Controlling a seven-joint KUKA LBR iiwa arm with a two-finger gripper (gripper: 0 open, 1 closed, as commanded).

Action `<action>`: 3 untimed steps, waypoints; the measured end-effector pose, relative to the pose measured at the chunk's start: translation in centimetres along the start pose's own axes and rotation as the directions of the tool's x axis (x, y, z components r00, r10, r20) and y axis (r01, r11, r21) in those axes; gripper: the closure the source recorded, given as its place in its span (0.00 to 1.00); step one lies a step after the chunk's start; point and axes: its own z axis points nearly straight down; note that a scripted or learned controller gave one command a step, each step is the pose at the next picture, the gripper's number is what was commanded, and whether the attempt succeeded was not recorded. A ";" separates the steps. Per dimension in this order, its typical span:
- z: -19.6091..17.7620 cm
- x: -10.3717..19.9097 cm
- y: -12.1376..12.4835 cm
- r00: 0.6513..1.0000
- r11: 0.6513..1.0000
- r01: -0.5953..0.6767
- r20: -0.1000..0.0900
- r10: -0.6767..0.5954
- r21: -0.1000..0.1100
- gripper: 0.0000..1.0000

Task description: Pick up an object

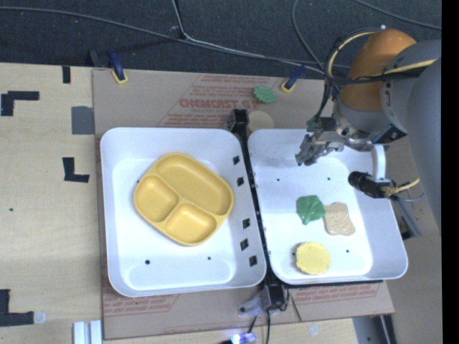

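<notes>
Where the right bin [384, 260] lies nearest, a yellow round piece [313, 258], a tan piece [338, 218] and a green piece [310, 208] rest on its floor. Farther back, the arm [376, 70] angles down, end effector [313, 151] above the bin; finger opening cannot be told.

A robotics lab: a tabletop [43, 192] marked with black tape, cardboard [201, 102] clamped at 12 o'clock, cables [215, 45] trailing over dark carpet [86, 20], and two white bins [122, 264] under a robot arm [387, 70].
</notes>
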 end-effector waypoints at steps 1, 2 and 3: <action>-6.2 0.5 -0.2 1.000 1.000 -0.001 0.000 0.001 -0.006 1.00; -8.3 0.5 -0.1 1.000 1.000 -0.002 -0.001 0.002 -0.003 1.00; -8.6 6.6 0.3 1.000 1.000 0.003 -0.002 -0.003 -0.001 1.00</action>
